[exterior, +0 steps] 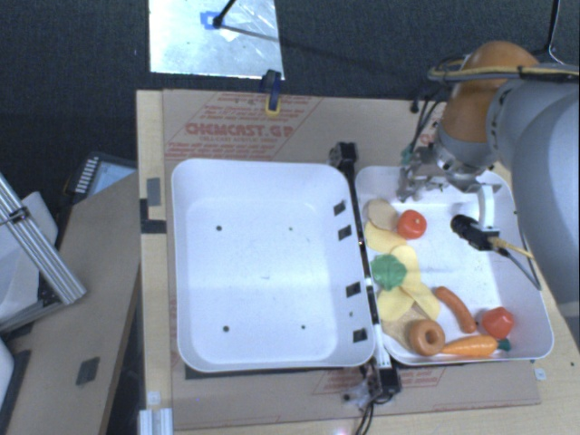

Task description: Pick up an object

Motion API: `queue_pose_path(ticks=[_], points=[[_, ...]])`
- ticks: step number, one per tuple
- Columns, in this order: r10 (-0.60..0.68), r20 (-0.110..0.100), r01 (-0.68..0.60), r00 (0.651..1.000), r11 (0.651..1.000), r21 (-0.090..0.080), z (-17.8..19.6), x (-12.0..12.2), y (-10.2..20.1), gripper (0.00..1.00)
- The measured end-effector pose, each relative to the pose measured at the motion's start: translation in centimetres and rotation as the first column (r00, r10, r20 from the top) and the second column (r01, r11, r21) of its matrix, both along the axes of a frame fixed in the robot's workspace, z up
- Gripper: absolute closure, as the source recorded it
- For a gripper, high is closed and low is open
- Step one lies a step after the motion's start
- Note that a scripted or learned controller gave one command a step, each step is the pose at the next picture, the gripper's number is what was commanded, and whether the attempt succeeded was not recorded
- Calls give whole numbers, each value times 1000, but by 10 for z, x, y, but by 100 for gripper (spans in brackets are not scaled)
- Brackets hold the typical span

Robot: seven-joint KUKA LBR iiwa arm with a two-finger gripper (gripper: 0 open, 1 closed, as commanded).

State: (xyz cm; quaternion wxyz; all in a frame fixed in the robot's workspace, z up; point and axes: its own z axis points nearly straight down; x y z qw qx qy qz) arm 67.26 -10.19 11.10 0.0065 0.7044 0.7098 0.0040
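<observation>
Toy foods lie along the left and lower parts of the right-hand bin (521,284), in the right half of the frame. At the top of the group a pale round piece (381,213) touches a red tomato (411,224) on its right. Below them comes a flat yellow piece (383,239), then a green leafy piece (389,271) resting on more yellow slices (415,290). Further down, an orange-red sausage (453,308) lies at a slant. A brown doughnut (425,337) sits near the bin's lower edge, with a carrot (469,345) just to its right. A second red fruit (497,321) with a green tip is just above the carrot's thick end.

The grey arm (535,143) enters from the right of the frame, its orange band (480,98) high in the upper right. The jaws hang over the upper left corner of that bin, above the tomato and the pale piece and apart from both. I cannot tell whether the jaws stand wide or narrow, and nothing is seen between them.

The left-hand bin (263,261) is white, with small dark dots on its floor. Both bins rest on a cardboard sheet (240,130) with red lettering, laid on the worktop (149,143). A shiny square plate (213,25) lies in the upper left of the frame.
</observation>
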Motion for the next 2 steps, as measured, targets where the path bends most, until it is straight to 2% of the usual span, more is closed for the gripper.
queue_pose_path(ticks=[1,2], points=[[-3,5,3,1000,1000,-1,199,-2,-13,100],[2,-7,-2,1000,1000,0,200,-3,-12,100]])
